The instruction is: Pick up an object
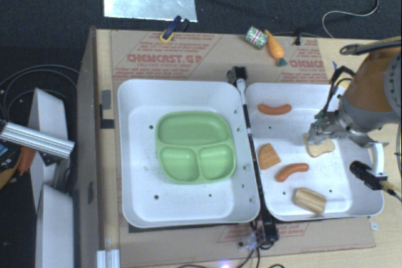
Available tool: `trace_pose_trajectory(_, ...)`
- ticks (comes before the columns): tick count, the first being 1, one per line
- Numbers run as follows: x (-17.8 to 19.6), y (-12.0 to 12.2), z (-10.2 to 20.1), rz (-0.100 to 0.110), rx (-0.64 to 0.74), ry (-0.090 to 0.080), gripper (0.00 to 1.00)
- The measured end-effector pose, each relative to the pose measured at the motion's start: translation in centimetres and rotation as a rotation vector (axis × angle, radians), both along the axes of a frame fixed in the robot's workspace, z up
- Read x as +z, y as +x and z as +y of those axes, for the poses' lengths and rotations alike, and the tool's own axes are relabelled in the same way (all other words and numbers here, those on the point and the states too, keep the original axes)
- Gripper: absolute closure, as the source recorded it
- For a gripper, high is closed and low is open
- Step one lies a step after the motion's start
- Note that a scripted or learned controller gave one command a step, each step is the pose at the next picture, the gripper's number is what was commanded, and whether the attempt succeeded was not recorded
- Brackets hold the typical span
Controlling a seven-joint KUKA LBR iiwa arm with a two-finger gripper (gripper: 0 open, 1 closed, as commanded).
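Observation:
My gripper (319,132) reaches into the right bin (276,207) from the right and sits low over a pale slice of bread (322,148), touching or just above its top edge. The bin also holds an orange sausage (275,109) at the back, a second sausage (293,171) in the middle, a tan wedge (269,155) left of centre, and a beige bread roll (309,199) near the front. Nothing is seen lifted between the fingers.
The left bin (138,198) holds a green divided plate (195,146). Behind the bins, on the cardboard, lie a small can (256,37), a toy carrot (274,47) and a yellow-blue clip (172,28). A black divider (249,135) runs between the bins.

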State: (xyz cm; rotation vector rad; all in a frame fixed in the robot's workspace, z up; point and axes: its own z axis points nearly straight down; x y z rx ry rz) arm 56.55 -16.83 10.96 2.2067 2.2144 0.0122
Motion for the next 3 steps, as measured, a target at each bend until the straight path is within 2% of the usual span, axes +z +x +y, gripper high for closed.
trace_pose_trajectory(1,3.6,-4.7,3.8,0.016,0.000,0.006,1.00)
trace_pose_trajectory(2,3.6,-4.8,3.8,0.016,-0.001,0.006,0.00)
trace_pose_trajectory(3,-1.7,-2.2,-0.1,0.016,-0.003,0.004,0.00)
